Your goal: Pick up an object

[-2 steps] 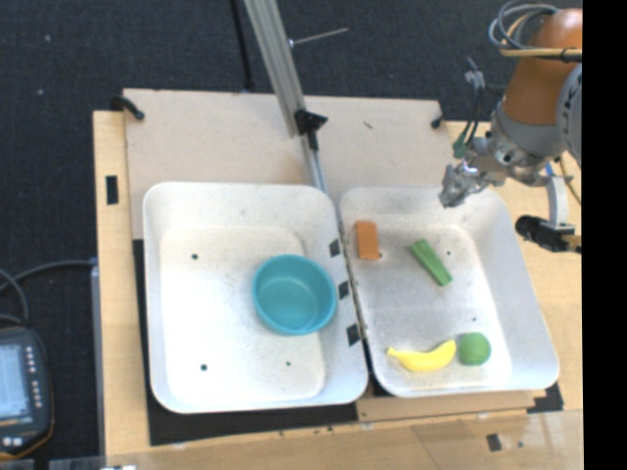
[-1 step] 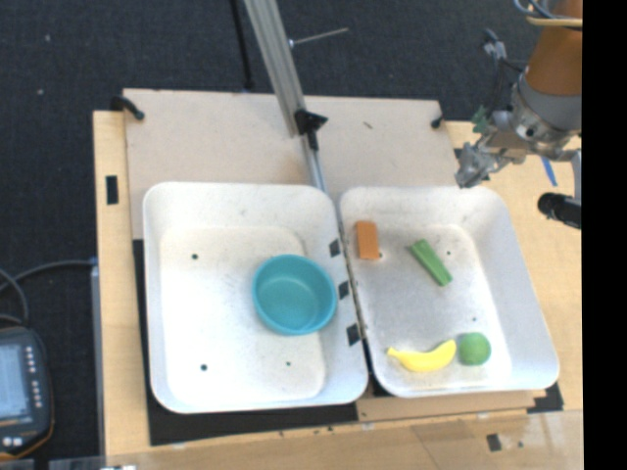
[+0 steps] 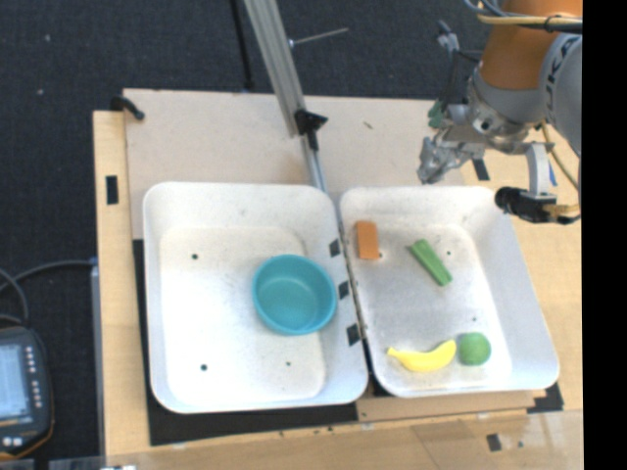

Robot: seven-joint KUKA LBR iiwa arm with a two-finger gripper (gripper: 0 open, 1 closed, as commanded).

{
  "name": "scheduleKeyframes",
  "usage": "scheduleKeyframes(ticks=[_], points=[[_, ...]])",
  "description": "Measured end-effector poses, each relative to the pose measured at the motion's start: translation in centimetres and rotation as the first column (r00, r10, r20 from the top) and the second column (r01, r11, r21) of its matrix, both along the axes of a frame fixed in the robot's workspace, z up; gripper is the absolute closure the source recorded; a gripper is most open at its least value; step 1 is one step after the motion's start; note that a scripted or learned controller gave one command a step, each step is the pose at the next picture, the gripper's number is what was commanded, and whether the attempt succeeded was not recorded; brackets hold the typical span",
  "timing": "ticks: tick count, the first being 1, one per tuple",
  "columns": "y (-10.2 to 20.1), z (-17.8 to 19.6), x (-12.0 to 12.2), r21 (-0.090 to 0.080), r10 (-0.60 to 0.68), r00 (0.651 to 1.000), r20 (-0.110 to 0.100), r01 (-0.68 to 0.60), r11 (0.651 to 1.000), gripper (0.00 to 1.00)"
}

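The right bin holds an orange block near its far left corner, a green stick in the middle, a yellow banana and a green ball along the near edge. A blue bowl sits in the left bin. My gripper hangs above the far rim of the right bin, up and to the right of the orange block, with nothing seen between its fingers.
A slanted metal pole rises from the bench behind the seam between the bins. A handheld pendant lies off the bench at the lower left.
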State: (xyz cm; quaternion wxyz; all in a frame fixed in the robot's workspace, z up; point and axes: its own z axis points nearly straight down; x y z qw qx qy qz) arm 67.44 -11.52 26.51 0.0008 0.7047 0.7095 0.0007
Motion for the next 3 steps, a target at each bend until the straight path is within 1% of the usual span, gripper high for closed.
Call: scheduleKeyframes(ticks=[1,2,3], points=[[6.2,-0.5,0.7,0.001,0.0,1.0,-0.002,0.0,1.0,1.0],[11.5,-1.9,0.7,0.001,0.0,1.0,-0.003,0.0,1.0,1.0],[16.9,-1.7,-0.1,0.002,0.0,1.0,-0.005,0.0,1.0,1.0]])
